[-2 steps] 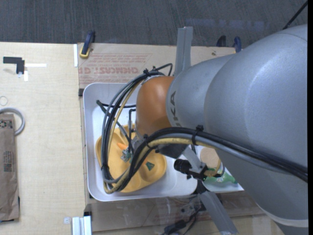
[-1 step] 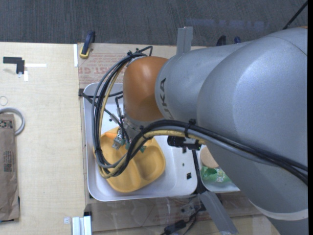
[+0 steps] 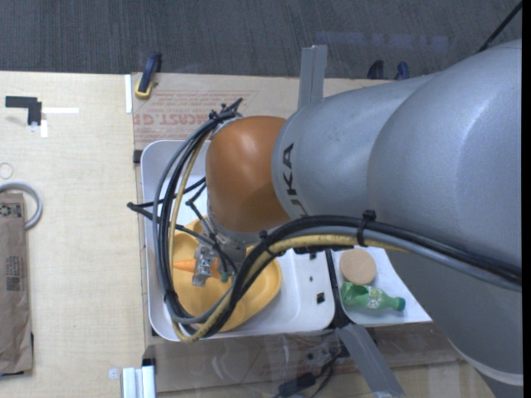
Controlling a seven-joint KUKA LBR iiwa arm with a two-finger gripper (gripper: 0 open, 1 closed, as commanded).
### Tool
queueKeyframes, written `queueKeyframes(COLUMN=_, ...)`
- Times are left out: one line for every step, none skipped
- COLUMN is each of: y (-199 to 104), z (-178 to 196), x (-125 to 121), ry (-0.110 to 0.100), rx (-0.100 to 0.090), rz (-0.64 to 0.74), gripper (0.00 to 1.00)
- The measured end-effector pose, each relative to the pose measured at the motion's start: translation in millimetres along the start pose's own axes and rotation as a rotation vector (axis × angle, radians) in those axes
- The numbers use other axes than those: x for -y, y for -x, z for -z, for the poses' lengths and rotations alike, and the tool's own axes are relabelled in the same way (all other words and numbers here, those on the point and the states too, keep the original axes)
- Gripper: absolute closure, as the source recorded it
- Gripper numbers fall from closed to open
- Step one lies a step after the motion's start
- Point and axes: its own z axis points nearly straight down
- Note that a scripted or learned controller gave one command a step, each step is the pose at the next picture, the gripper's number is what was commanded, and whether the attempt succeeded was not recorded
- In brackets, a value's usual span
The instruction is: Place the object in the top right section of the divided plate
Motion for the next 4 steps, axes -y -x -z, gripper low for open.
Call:
queueKeyframes(y=-17, z=-32, x=4, ry=0.006, rx=0.014, rz=0.227, gripper=1.00)
queueKeyframes(y=-17, z=-35, x=4, ry=0.006, rx=0.015, rz=0.228, gripper=0.00)
queueKeyframes(y=44, z=-39, x=48, ry=0.005, rx=0.002, rz=0.604, gripper=0.00)
queueKeyframes(y=46, z=60, x=146, ry=0.002, rx=0.002, rz=0.794, gripper=0.00)
